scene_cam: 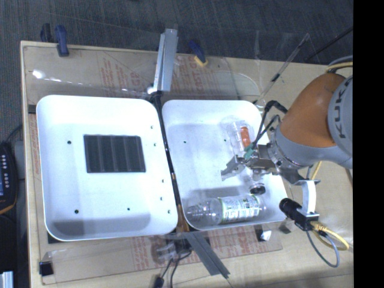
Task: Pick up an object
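Gripper (233,168) hangs over right bin (192,116) centre. Clear bottle (225,209) lies along its near edge; small orange-labelled container (238,134) toward far-right corner.

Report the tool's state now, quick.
Tool: over the right bin, between the small bottle and the large bottle. Open or closed cannot be told; nothing is visibly held.

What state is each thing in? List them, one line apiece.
Gripper: low over the right bin, nothing seen between its fingers.
Clear bottle: lying on its side along the right bin's near edge.
Small clear container: lying in the right bin, above the gripper in the camera view.
Left bin: holds a dark ribbed panel, lying flat.
Right bin: holds both clear items.
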{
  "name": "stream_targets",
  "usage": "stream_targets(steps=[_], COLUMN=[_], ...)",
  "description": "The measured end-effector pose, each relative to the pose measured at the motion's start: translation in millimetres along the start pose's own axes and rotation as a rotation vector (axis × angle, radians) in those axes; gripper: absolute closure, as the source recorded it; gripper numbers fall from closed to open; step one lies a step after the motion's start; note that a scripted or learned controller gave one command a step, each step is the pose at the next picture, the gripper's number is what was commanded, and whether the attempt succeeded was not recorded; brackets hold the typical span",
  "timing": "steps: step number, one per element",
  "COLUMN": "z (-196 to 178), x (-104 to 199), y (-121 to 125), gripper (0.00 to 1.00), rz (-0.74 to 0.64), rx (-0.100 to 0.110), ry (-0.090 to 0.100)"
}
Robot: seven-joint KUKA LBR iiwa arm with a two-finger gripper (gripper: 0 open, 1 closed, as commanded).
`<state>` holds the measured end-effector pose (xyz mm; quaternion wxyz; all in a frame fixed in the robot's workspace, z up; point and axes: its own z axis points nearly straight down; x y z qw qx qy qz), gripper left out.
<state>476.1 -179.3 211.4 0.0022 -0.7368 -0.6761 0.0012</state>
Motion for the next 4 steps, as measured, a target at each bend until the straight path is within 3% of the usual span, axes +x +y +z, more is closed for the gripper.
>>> stream_targets(steps=[1, 2, 3, 4], z=[11, 6, 42, 115], x=[-9, -22, -9, 26], y=[50, 44, 1, 28], gripper=[0.00, 0.00, 0.00, 0.00], rz=[-0.018, -0.019, 0.196, 0.070], rx=[-0.002, -0.004, 0.001, 0.000], ry=[-0.001, -0.002, 0.000, 0.001])
